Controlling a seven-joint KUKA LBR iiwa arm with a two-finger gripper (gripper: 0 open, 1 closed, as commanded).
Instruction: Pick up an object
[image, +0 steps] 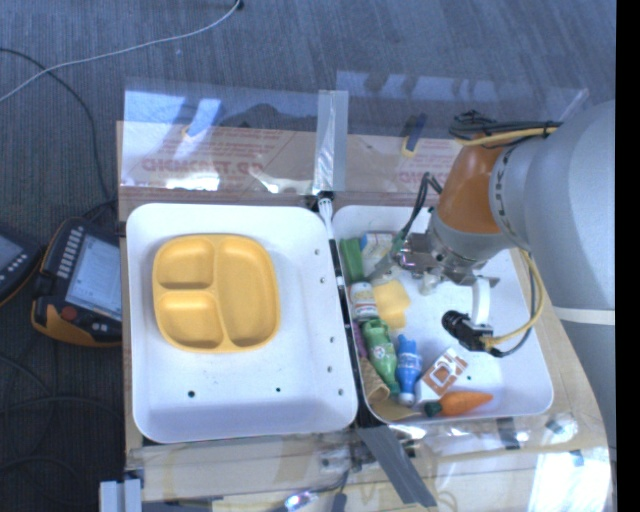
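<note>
Currently my gripper (415, 262) hangs low in the right bin (530, 385), near the yellow block (391, 299).

Bright even light, soft focus, mild glare

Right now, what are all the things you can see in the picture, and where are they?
Divided plate: one, yellow, left bin.
Carrot: one, orange, right bin's near edge.
Blue bottle: one, right bin, beside a green bottle.
Green bottle: one, right bin, by the divider.
Yellow block: one, right bin, middle.
Small box: one, white and orange, above the carrot.
Bins: two, white, side by side.
Handheld controller: one, orange and black, floor at left.
Arm: one, grey with orange band, over the right bin.
</note>
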